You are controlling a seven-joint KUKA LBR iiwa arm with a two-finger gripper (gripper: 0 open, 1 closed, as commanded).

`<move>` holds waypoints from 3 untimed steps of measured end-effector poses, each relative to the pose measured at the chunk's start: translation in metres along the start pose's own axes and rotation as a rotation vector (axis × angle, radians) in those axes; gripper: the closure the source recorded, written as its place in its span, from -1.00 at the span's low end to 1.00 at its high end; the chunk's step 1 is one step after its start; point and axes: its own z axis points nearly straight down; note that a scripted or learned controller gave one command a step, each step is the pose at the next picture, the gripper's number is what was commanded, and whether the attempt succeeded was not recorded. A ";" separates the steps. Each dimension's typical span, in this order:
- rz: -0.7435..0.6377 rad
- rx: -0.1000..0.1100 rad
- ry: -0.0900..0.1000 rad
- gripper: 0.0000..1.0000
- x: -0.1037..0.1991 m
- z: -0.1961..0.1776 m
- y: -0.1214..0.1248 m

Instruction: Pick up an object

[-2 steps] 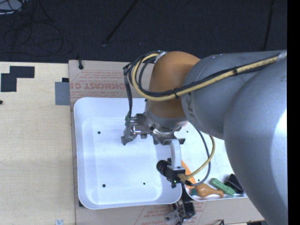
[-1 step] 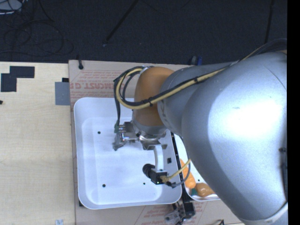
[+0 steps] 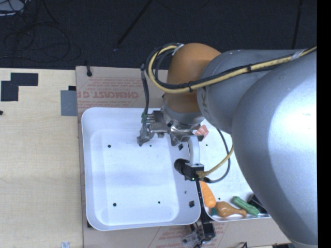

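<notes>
Two white bins sat side by side on the table (image 3: 36, 154). Nearest the camera, at the lower right, the right bin (image 3: 227, 217) showed a sliver of its floor beneath the arm, and on it lay an orange carrot-like toy (image 3: 208, 194), a tan pear-shaped piece (image 3: 227, 209) just beside it, and a green pod-like toy (image 3: 245, 205) touching the tan one. The left bin (image 3: 95, 138) lay beside it, its floor bare apart from small dark holes. Over the wall shared by the bins hung a black cylindrical fitting (image 3: 182, 167) with a cable looped from it. Farther back, the claw (image 3: 146, 133) hung above the left bin's far right corner, its grey metal parts pointing down and left; whether it was open or closed could not be told. A small pink object (image 3: 202, 130) showed just right of the wrist. Above, the orange band (image 3: 182, 79) joined the grey arm (image 3: 269, 138), and beyond the bins lay cardboard (image 3: 111, 89) with red print.
</notes>
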 end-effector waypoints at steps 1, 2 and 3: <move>-0.006 0.006 -0.001 -1.00 0.055 0.100 -0.044; 0.003 -0.013 0.001 -1.00 -0.008 -0.054 -0.016; -0.009 0.008 0.001 -1.00 0.093 0.057 -0.010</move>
